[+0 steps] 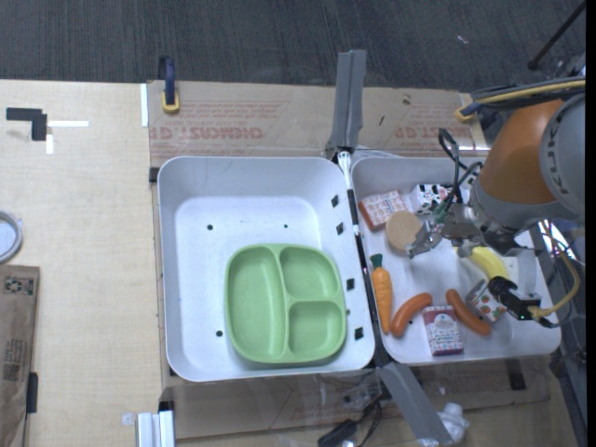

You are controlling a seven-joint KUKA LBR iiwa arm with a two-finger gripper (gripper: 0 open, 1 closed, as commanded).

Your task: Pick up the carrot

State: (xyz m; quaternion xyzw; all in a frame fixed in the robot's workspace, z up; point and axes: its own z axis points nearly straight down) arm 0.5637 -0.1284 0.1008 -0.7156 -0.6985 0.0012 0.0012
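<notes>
The pincer (426, 240) hangs low in the right bin (521, 343), just beside a round tan cookie (402, 232), and I cannot tell from here how it is set or if it pinches anything. No carrot is in it. Near it sit a red snack pack (382, 209) and a little black and white thing (430, 196), too small to name. A yellow banana (488, 263) lies on the other side, under the arm. The carrot (381, 292) lies lower down, at the left edge of this bin, close to the wall, with its green top pointing up the picture. A red sausage (411, 312) lies just beside it, and another sausage (467, 311) and a small red box (444, 331) are further right. The left bin (186, 250) holds a green tray (284, 303). I think the job has not got going yet, since the pincer is apart from the carrot. What could go wrong: the carrot is so close to the wall that the pincer may bump the wall, or it may grab the sausage, or the smooth carrot may roll and slip away
</notes>
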